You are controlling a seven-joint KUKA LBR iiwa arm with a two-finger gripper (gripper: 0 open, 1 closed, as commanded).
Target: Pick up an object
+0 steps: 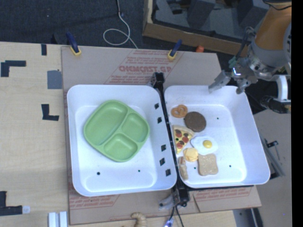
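The right bin (236,126) holds toy food along its left side: a pretzel (179,111), a dark brown patty (195,121), a pizza slice (181,137), a fried egg (205,144), a small yellow piece (191,154), a slice of toast (208,165) and a thin tan strip (182,168). My gripper (229,83) hangs above the far rim of the right bin, to the upper right of the food. Its fingers (217,83) are spread open with nothing between them. The left bin (80,174) holds a green divided plate (116,130).
The two bins meet at a black hinge strip (163,136). The arm's grey wrist and orange band (274,27) fill the upper right corner. Blue and yellow clamps (73,45) pin the cardboard sheet at the back. The right half of the right bin is bare white floor.
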